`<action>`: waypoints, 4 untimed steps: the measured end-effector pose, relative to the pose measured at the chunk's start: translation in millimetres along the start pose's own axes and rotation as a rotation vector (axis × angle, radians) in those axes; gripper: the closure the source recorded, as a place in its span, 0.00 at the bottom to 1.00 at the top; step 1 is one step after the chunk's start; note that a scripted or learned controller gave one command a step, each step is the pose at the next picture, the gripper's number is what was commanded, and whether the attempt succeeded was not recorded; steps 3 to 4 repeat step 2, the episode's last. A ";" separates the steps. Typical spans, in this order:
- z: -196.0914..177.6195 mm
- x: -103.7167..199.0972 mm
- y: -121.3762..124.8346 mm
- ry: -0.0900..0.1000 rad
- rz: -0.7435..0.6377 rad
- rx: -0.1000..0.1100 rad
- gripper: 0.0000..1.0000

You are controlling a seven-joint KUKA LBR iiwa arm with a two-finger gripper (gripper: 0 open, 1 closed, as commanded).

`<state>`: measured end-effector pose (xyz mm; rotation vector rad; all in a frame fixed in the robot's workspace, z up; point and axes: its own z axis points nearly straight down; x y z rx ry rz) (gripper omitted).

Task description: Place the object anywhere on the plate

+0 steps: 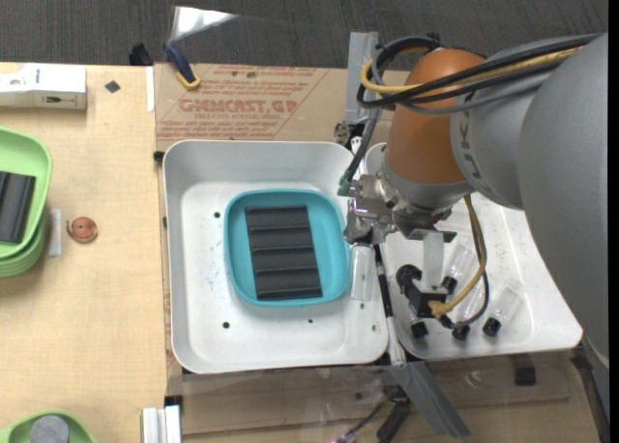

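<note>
A teal square plate (237, 238) lies in the left white bin (193, 335). A black ribbed slab (282, 251) rests flat on the plate. Several clear tubes with black caps (455, 320) lie in the right white bin (542, 310). The gripper (372, 228) hangs under the orange-banded wrist (430, 112), over the wall between the two bins and just right of the plate's right rim. A pale translucent piece (361, 273) shows just below it, and I cannot make out whether it is a tube or part of the gripper.
The grey arm (551, 122) covers most of the right bin. Cardboard (247, 103) lies behind the left bin. A green tray (21, 204) and a small round orange piece (83, 229) sit on the wooden bench at the left.
</note>
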<state>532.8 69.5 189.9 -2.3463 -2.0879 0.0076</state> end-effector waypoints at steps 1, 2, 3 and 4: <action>-0.1 -0.1 0.1 0.000 0.000 0.000 0.00; -0.5 -50.4 15.7 0.000 -0.063 -0.001 0.00; -0.5 -50.4 15.7 0.000 -0.063 -0.001 0.00; -0.5 -50.4 15.7 0.000 -0.063 -0.001 0.00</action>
